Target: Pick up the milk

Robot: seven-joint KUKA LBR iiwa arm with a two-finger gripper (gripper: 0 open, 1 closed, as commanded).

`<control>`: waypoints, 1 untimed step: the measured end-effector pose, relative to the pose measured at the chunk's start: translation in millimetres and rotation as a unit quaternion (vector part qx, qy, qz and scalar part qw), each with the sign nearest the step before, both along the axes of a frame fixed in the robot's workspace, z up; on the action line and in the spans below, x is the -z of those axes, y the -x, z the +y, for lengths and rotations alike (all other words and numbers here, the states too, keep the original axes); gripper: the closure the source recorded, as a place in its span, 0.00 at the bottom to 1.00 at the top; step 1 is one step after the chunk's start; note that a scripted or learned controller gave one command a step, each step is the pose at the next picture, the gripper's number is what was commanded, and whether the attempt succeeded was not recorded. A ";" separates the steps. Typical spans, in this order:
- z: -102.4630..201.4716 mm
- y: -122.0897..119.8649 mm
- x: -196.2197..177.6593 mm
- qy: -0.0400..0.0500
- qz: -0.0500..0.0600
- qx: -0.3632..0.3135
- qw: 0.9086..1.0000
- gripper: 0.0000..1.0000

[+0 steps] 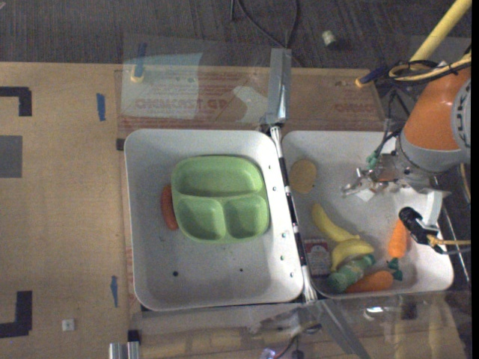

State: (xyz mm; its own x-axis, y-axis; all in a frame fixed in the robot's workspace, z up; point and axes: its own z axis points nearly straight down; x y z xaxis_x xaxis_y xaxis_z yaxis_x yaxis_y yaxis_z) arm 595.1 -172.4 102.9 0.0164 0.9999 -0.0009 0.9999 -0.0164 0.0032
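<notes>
We locate the milk [319, 258], a small carton with a red-and-white label, in the right bin [441, 271], lying against that bin's left wall close to its near-left corner. It is crowded: a yellow banana [334, 228] lies just above it, a second yellow piece [352, 250] sits beside it on the right, and a green item [349, 275] and an orange carrot [372, 281] lie along the near wall. We judge this crowding, with the wall on one side, leaves little room for a finger on either flank of the carton.

The gripper [368, 186] hangs over the upper middle of the right bin, well apart from the milk, near a tan round cookie [303, 176] at the bin's far-left corner. We cannot tell how wide the jaws stand; nothing is visibly caught between them, and they touch no item that we can make out.

The left bin [146, 223] carries a green divided plate [220, 198] with an orange item [168, 206] at its left edge.
</notes>
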 end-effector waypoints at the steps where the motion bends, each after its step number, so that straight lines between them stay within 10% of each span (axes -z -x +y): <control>1: -10.9 -58.6 16.6 0.000 0.001 -0.038 0.999 0.00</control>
State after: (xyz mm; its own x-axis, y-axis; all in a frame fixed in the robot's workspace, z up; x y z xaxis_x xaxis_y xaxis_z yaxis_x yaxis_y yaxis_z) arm 653.7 -183.3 86.2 -0.0589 0.9983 -0.0013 0.9983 0.0589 0.0020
